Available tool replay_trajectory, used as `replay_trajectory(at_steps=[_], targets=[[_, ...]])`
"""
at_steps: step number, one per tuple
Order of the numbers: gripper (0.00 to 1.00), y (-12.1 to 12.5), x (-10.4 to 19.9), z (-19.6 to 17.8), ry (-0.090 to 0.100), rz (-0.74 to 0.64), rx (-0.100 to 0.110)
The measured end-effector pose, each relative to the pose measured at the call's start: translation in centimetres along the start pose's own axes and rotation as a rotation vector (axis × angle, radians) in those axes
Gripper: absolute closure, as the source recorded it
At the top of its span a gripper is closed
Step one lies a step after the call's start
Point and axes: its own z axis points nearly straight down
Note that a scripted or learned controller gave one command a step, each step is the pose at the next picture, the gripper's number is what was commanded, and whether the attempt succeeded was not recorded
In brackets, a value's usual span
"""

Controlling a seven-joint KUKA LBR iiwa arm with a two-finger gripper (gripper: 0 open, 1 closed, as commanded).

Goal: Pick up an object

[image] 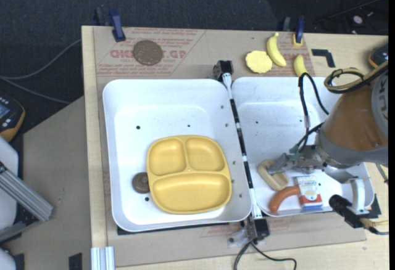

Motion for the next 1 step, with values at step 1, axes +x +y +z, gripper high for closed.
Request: replay_trajectory(at_steps=[1], targets=[[0.00,-0.04,3.39,-0.24,-0.002,-0.003,0.003]])
